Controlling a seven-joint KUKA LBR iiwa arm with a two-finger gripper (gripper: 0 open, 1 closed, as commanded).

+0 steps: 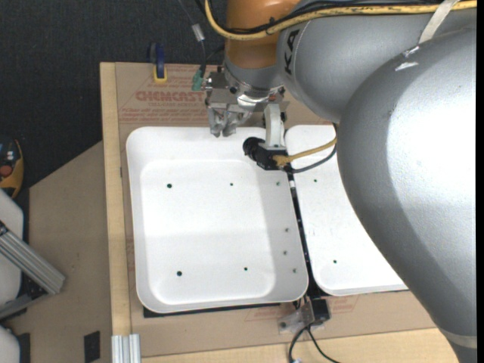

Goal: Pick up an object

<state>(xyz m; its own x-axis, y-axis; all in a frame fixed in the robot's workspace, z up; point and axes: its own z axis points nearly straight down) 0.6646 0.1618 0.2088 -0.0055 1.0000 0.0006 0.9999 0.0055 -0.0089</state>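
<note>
Tool [243, 125] above left bin's [144, 225] far rim

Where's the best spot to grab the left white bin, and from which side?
Probably the left bin by its raised rim on the view's left, coming down from above. It is shallow, with a broad flat floor that offers nothing to pinch. That edge stands free, while the opposite one lies against the right bin.

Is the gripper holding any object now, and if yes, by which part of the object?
Nothing shows between the fingers of the gripper, which hangs over the far edge of the left bin. It appears to hold nothing.
</note>
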